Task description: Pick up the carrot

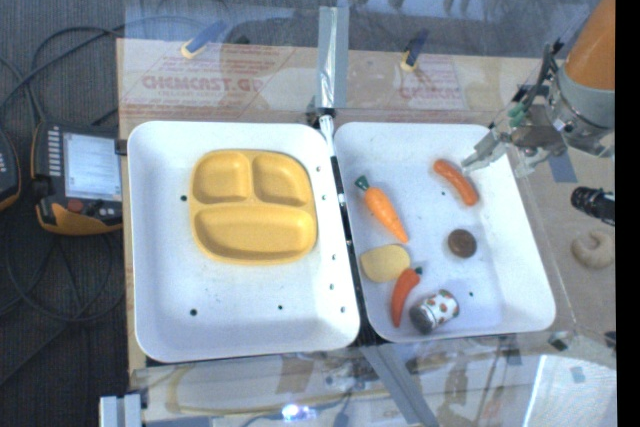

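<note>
Grey carpet (80, 5) lay around the wooden bench (230, 85). The carrot (384, 213) lay at the right bin's (520, 245) left side, well apart from the gripper (492, 147) at the far edge, fingers seemingly spread, holding nothing.

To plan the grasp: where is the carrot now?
The carrot lies in the right bin, near its left wall, just above the yellow piece.

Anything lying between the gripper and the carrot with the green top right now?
Yes. In the camera view, the orange sausage lies between the gripper and the green-topped orange carrot, just below-left of the gripper, apart from the carrot.
</note>
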You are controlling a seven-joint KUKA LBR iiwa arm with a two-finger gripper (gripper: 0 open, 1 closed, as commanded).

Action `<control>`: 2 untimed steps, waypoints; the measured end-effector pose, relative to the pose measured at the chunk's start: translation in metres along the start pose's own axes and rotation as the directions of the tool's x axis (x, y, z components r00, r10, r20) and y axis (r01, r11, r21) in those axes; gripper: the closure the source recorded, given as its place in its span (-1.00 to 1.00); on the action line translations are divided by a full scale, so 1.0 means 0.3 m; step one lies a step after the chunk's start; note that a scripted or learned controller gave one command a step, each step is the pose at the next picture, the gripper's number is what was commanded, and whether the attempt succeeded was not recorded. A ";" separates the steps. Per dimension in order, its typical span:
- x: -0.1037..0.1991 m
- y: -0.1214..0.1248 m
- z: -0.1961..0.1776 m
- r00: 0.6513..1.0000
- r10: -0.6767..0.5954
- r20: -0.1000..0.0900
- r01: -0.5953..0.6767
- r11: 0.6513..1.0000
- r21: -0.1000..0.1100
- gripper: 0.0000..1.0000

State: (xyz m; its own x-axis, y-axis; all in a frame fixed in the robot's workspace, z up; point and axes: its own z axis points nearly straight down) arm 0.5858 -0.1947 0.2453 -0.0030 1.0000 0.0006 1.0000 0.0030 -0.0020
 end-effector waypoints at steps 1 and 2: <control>0.182 0.004 0.367 0.981 -0.193 0.000 0.193 0.981 0.001 -1.00; 0.259 -0.032 0.515 0.893 -0.451 0.011 0.451 0.893 -0.010 -1.00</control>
State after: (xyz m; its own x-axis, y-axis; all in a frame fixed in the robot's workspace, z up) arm 0.5755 -0.1171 0.0908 -0.4534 0.8912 -0.0094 0.8912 0.4535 0.0087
